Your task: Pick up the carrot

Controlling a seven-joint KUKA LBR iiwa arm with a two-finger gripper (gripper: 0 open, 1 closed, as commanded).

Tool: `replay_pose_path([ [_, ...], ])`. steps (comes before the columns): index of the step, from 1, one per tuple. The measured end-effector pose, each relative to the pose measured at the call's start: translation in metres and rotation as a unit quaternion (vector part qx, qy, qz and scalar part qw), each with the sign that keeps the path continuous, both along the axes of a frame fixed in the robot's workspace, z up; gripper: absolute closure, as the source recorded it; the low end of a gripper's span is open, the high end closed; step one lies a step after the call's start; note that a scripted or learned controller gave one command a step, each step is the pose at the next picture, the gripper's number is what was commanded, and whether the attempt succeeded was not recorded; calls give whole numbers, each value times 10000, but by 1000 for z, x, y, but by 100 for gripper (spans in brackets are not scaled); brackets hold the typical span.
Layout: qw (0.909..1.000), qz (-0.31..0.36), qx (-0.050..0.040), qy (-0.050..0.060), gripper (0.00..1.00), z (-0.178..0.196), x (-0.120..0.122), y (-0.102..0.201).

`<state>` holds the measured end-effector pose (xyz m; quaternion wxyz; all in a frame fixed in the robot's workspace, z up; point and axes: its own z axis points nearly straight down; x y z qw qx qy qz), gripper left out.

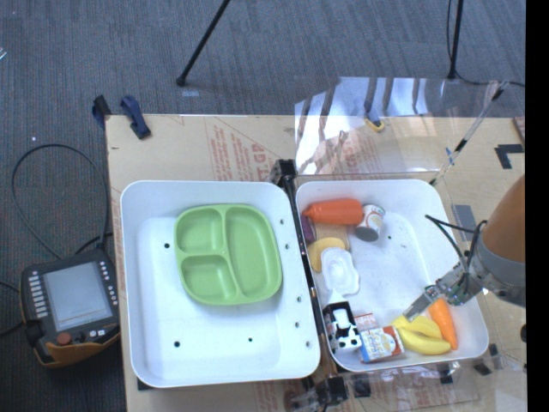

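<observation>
Two white bins sit side by side on the worktop. Well off to the left, on the floor, lies a teach pendant. The left bin bears a green divided plate with bare floor all round it.

The right bin is fuller. At the back lies a long orange-red piece, touching a small can tipped on its side. Nearer the divider are a yellow-and-white egg toy and a black-and-white block, then a small carton at the front wall. The middle of this bin is open floor, the best room for approach and lift.

The carrot lies tilted in the front right corner, touching the banana on its left and close to the bin's right wall. The tool hangs just over its upper end; whether it is open, closed or gripping anything, I cannot tell.

The risks, as I judge them: the corner is tight, so a finger may come down on the banana or against the wall instead of straddling the carrot. The carrot tapers and lies at a slant, so a grip near its end could let it slip or pivot out. The orange-red piece at the back could be mistaken for the target.
</observation>
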<state>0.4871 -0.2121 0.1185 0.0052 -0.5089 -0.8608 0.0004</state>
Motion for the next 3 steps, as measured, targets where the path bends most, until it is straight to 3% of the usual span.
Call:
replay_pose_path([
  [1,9987,-512,-13,-41,0,-31,-10,2],
  [2,9986,-522,3,-28,100,-22,-10,3],
  [3,9887,-1498,-14,-27,100,45,-10,52],
])
